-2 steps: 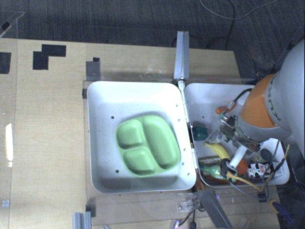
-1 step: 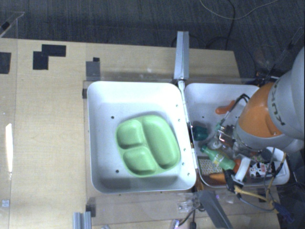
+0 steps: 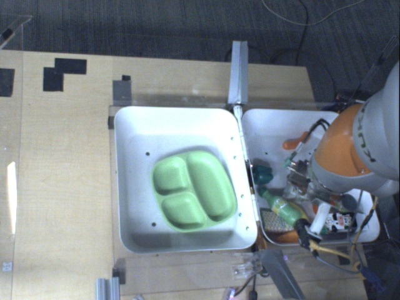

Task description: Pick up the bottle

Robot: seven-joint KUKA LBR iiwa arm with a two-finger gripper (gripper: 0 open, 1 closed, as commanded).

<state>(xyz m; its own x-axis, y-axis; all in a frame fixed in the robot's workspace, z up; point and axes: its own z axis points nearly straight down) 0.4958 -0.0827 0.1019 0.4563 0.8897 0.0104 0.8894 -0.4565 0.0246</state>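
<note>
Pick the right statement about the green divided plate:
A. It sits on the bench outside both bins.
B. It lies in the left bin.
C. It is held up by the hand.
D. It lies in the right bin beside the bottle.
B: the green divided plate rests flat on the floor of the left bin, apart from the clutter in the right bin.

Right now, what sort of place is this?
Likely a robotics lab bench: two white bins fixed on a wooden bench, a green tray, loose cables on dark carpet.
</note>
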